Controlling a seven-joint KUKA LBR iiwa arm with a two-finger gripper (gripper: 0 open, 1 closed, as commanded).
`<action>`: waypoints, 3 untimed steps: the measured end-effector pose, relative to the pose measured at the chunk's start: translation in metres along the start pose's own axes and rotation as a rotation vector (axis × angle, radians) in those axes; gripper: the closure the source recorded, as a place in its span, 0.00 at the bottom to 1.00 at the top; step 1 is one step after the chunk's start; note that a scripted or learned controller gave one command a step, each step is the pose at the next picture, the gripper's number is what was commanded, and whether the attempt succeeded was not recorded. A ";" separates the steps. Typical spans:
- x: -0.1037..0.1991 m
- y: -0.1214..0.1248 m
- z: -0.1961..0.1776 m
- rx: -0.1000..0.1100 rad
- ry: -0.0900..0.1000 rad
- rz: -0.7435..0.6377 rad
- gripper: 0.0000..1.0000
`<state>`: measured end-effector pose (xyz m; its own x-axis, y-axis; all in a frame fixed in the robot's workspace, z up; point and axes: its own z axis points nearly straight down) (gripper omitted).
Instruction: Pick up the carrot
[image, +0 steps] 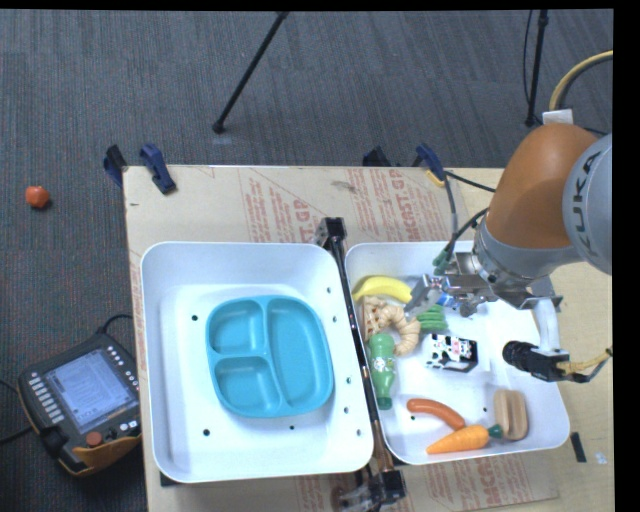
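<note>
Nearest the camera, the carrot (460, 439) lies at the front edge of the right bin (545, 395), just below a red sausage (436, 410) and beside a hot dog bun (510, 414). Farther back, the gripper (432, 292) hovers near a banana (381, 289); whether it is clenched or released I cannot tell. A blue divided plate (270, 356) sits in the left bin (170, 400).

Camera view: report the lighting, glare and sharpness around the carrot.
Camera view: lighting is even and soft; the carrot in the right bin reads clearly, a little soft-edged, with a faint shadow; no strong glare on the white bin floor; the gripper region is cluttered and hard to resolve.
</note>
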<state>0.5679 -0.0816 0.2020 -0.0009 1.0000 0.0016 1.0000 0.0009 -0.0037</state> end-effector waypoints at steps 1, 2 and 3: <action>-0.007 -0.086 0.059 0.002 0.001 -0.078 0.00; -0.051 -0.092 0.115 0.000 0.001 -0.184 0.00; -0.051 -0.092 0.105 0.001 0.003 -0.178 1.00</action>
<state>0.4751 -0.1325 0.0969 -0.1776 0.9841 0.0048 0.9841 0.1776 -0.0037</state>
